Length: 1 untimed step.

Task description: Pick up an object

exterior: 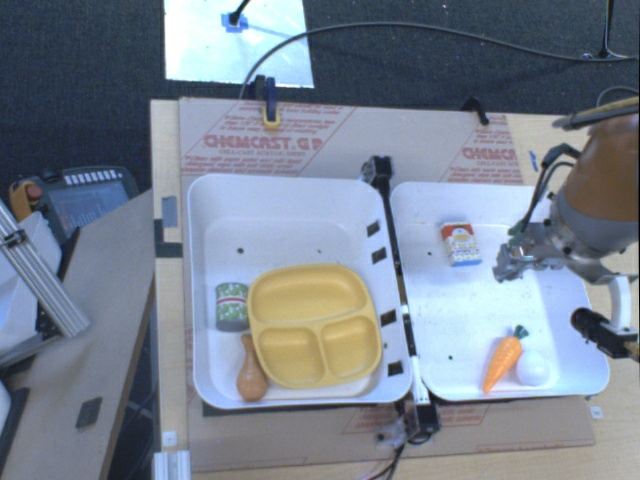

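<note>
Camera view: orange toy carrot [502, 363], green-topped, lies aslant; fingers [512, 263] state unclear.

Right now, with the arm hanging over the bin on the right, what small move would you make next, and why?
Probably ease the hand leftward and down toward the small red-and-white box. That box lies closest to it in the right bin, with bare floor around it, while the toy carrot and the white ball sit touching near the front wall, which looks harder to grip cleanly.
</note>
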Available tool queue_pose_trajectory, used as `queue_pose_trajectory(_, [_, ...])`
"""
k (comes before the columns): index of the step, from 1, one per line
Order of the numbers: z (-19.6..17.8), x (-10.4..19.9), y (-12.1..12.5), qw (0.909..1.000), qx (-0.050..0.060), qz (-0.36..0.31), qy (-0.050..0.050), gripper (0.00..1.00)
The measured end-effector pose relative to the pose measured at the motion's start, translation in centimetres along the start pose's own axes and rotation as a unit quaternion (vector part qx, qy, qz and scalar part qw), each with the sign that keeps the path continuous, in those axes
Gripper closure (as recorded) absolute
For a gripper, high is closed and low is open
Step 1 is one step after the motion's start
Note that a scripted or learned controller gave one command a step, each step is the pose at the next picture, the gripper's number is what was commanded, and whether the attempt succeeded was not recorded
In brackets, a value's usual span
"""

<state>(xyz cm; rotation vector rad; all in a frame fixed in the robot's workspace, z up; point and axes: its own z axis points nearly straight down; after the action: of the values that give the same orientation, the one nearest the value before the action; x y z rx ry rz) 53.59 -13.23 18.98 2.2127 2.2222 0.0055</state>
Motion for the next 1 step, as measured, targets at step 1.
queue_pose_trajectory(1, [-5.94, -0.10, 1.06, 1.0000, 0.000, 0.000, 0.000, 1.00])
